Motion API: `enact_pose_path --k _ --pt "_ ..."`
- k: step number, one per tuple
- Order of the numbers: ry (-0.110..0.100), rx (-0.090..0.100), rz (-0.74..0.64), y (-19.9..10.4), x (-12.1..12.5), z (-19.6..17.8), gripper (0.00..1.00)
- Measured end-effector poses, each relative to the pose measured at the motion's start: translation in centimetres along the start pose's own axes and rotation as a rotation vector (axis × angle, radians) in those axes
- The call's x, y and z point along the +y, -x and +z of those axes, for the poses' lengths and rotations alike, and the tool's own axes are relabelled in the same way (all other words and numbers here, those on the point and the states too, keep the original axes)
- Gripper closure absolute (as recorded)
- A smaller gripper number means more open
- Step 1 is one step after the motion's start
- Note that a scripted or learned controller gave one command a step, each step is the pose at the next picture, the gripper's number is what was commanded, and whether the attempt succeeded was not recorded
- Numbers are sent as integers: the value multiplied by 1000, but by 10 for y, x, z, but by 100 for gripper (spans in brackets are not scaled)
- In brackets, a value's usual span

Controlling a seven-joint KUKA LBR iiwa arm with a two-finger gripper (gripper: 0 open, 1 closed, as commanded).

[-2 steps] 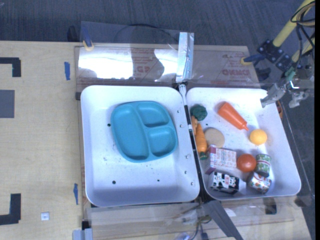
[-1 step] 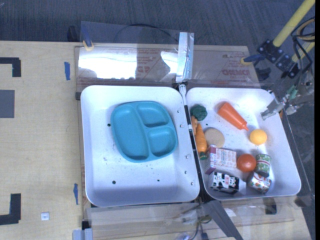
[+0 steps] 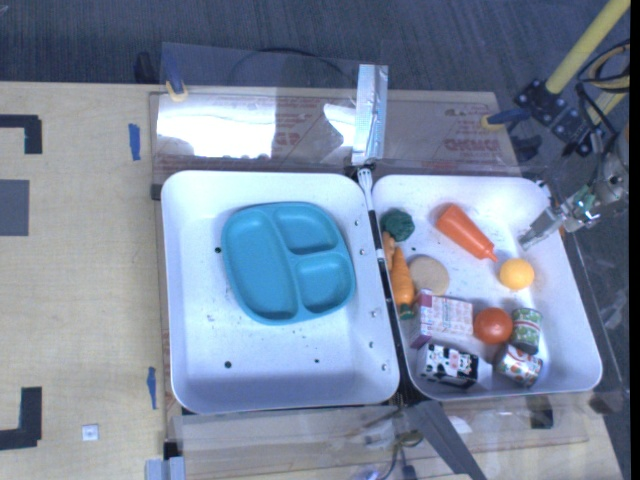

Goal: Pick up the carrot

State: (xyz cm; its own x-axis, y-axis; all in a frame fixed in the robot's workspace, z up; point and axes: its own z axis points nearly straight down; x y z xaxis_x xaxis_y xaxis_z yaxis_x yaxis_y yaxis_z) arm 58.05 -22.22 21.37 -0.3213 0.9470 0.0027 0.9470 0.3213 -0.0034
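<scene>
A large orange carrot (image 3: 465,231) lies tilted in the upper middle of the right bin (image 3: 585,313), its thin end pointing down-right. A smaller orange carrot-like piece (image 3: 401,278) rests against that bin's left wall. My gripper (image 3: 540,230) hovers at the bin's upper right edge, to the right of the large carrot and apart from it. Nothing is seen held in it.
The right bin also holds a dark green broccoli (image 3: 397,223), a tan disc (image 3: 429,272), a yellow-orange ball (image 3: 516,273), a tomato (image 3: 492,325), two cans (image 3: 522,348), a pink box (image 3: 445,316) and a cow-patterned carton (image 3: 448,365). The left bin holds a blue divided tray (image 3: 288,261).
</scene>
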Motion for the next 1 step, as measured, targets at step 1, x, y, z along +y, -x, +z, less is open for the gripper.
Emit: enact_pose_path --k 1 --pt "0 0 -149 1 4 18 0"
